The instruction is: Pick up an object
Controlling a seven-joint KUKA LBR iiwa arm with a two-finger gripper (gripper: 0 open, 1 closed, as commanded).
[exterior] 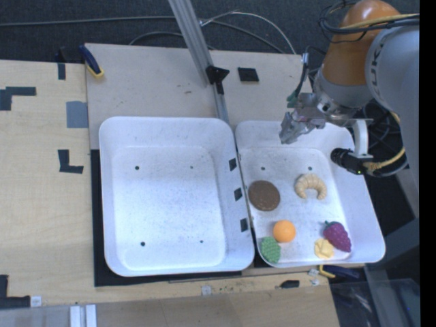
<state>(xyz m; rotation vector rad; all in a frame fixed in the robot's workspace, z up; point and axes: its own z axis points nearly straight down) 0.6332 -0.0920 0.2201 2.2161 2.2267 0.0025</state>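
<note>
Above the right bin (pixel 354 182), toward its twelve o'clock rim, the claw (pixel 293 133) is hovering; whether it is clenched or released cannot be told, and nothing is showing in its grip; approach appears underway. The croissant (pixel 311 186) is lying nearest, at five o'clock of the claw; the next move calls for descending there; open floor is surrounding it, the three o'clock wall lying near.

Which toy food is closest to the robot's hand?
The croissant. It lies just below the hand; the brown cookie is a little farther.
</note>
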